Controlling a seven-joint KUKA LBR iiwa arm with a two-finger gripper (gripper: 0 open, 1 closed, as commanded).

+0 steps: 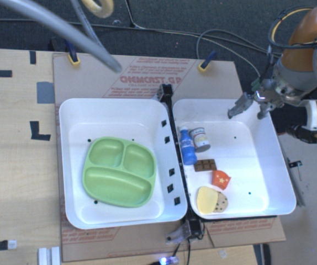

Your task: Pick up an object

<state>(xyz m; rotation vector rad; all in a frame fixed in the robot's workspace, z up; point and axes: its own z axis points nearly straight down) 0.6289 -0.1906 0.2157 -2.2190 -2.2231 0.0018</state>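
Note:
The right bin (258, 164) holds a blue bottle (186, 147) lying beside a small grey can (199, 139), a brown chocolate bar (205, 165), a red strawberry-like piece (221, 179) and a pale yellow cheese wedge with a cookie (211, 200). They lie in the bin's left half. My gripper (250, 108) hangs above the bin's far right corner, well apart from all of them. Its two fingers are spread and nothing is between them.
The left bin (73, 148) holds a green divided plate (120, 171). A black clip divider (169, 148) runs between the bins. Grey tubing (53, 21) crosses the upper left. Cables (225, 43) lie behind the bins. The arm's wrist (296, 65) stands at the right edge.

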